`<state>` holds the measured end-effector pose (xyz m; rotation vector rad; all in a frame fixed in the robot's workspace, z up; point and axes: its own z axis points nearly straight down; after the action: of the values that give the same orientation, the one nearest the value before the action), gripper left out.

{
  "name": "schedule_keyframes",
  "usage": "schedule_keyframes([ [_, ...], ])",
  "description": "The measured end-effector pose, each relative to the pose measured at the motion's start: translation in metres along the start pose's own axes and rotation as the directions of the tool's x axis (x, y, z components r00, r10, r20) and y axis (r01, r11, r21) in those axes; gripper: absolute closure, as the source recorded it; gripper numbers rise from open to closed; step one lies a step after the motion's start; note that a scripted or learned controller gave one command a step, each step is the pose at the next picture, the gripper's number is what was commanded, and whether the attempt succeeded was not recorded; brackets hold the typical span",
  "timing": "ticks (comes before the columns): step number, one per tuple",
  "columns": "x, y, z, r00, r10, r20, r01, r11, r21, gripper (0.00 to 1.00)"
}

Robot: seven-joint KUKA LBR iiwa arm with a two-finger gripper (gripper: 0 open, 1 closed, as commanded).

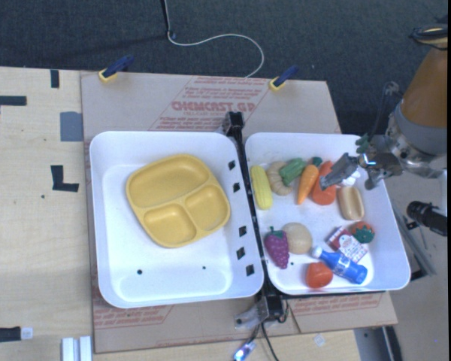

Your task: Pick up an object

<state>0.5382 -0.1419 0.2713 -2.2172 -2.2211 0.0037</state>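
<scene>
Leftmost, pale wooden bench top (22, 201) with black angular marks, under a dark blue-grey carpeted floor (60, 13) along the top. Next, flat brown cardboard sheet (210, 100) with red print, pinned at its far corners by two blue-and-yellow clamps (116, 68), a thin white cable (210, 40) looping above it. On the cardboard, left shallow white plastic bin (105, 149), smooth and round-cornered, holding a glossy yellow three-compartment plate (179, 200) towards its far left side. Between the bins, a row of black clips (240, 194). Then right shallow white plastic bin (391, 277), crowded with small moulded toy foods: yellow corn cob (261, 188) lying against the near-left wall, purple bunch of grapes (277, 248) below it, green leafy piece (292, 170) touching a beige lump at the far side, pale rounded potato-like lump (298, 238) just beside the grapes, orange carrot (307, 183) slanted with its tip towards the near side, red rounded piece (325, 190) touching the carrot, red-orange tomato (319, 275) at the near rim, blue bottle (344, 265) lying on its side beside it, red-and-white packet (346, 243), tan bun (351, 201), red strawberry with green top (363, 232). Rightmost, grey metal two-finger gripper (358, 170), reaching in over the far right of that bin, just above the red rounded piece and the bun, nothing seen held; open or closed, cannot tell. Behind it, orange band of the arm (428, 89).
</scene>
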Motion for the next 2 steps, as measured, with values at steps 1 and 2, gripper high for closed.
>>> schedule_keyframes([
  [1,0.0036,-0.0553,-0.2544,1.0,0.0,0.005,0.0,1.0,-0.019,0.0],
  [2,0.0043,-0.0528,-0.2537,1.0,0.0,0.003,0.0,1.0,0.0,1.0],
])
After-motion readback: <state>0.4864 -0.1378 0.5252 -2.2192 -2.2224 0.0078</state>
